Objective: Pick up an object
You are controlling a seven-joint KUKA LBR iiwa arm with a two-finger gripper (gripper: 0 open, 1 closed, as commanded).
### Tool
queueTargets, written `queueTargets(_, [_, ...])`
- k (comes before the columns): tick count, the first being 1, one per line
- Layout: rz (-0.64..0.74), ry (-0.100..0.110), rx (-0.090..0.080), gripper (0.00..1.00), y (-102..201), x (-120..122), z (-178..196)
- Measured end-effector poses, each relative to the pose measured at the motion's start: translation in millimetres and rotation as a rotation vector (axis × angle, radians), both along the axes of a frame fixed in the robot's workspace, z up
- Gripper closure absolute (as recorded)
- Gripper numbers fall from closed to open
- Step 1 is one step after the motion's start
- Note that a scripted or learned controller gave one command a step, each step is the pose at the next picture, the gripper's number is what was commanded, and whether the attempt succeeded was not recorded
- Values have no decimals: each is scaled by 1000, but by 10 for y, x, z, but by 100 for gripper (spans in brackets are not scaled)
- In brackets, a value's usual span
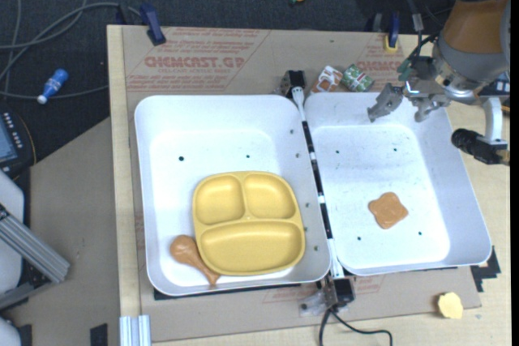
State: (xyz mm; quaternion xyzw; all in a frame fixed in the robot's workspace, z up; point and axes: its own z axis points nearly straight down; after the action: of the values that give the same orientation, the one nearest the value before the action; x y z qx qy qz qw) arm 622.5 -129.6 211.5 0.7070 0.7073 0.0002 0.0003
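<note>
A flat tan-orange piece, like a toast slice, lies in the right bin, toward its near side. My gripper hovers over that bin's far edge, well behind the piece, with its two fingers spread apart and nothing between them. In the left bin rests a yellow divided plate, and an orange drumstick-shaped toy lies against the plate's left near corner.
Small packets sit on the bench just behind the right bin. A yellow chunk lies on the bench off that bin's near right corner. A blue clamp grips the board's far left edge.
</note>
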Motion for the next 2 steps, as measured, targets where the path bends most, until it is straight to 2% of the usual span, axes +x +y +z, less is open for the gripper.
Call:
queueTargets(1, [-6, 17, 3, 0, -183, -969, -841])
queueTargets(2, [0, 0, -1, 0, -41, -1234, -1282])
